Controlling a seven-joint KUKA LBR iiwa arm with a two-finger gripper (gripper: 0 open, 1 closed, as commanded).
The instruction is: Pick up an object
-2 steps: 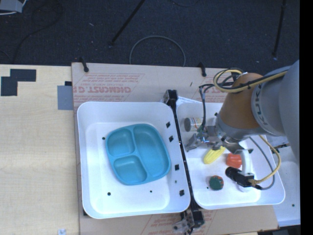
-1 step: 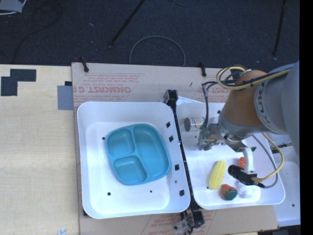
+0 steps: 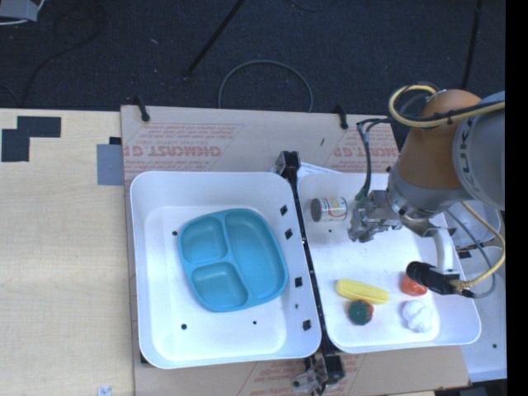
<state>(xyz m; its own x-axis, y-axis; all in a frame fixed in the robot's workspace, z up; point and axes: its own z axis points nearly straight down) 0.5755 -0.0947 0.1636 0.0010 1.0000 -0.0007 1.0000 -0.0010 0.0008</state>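
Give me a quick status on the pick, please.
Gripper low in right bin, beside small can. Nothing visibly held. Corn and other items apart, nearer front.

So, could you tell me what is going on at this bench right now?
The arm reaches in from the right, and its gripper hangs over the right bin, close to a small can lying on its side. Nothing is visibly held. Further forward in that bin lie a yellow corn cob, a dark green ball, a red piece and a white lump. The left bin holds a blue divided plate.
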